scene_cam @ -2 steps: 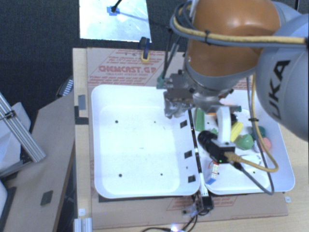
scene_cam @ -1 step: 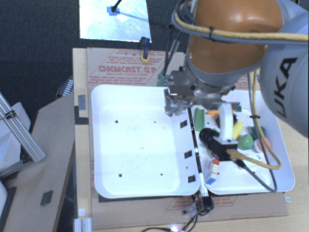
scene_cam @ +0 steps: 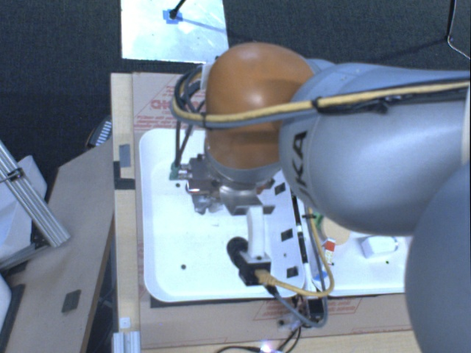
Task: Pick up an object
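Since my own arm hogs most of the camera view, there's not much to go on. My orange band sits over the left bin, with the wrist hardware hanging below it. My jaws are tucked under all that, so I can't tell how wide they are or if they've got anything. In the right bin, just past my cables, there's a small white block and maybe something tan with a red bit.
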Available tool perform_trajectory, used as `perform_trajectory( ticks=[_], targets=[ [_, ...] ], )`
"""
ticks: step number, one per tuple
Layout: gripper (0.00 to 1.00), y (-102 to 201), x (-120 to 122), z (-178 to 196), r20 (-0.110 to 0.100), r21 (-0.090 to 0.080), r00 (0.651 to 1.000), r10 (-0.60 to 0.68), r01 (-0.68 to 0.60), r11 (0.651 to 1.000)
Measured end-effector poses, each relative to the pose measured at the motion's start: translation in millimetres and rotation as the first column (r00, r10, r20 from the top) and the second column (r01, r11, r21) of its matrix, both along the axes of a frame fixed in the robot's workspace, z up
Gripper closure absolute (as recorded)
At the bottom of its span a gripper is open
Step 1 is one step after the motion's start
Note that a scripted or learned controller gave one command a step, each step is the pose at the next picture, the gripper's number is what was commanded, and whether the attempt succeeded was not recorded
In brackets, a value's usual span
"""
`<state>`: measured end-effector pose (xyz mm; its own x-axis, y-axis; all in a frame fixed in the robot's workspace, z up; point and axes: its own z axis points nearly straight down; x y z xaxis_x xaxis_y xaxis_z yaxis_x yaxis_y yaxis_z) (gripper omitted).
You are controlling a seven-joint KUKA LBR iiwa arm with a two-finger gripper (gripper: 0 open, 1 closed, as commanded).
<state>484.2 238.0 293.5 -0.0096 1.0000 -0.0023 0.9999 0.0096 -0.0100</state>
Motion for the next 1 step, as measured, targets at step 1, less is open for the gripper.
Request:
perform_trajectory(
  ticks=[1],
  targets=[
    [1.0, -5.5, -1.2, -163.6, -0.004, -0.004, 1.0, -0.009, 0.009, 1.0]
  ],
)
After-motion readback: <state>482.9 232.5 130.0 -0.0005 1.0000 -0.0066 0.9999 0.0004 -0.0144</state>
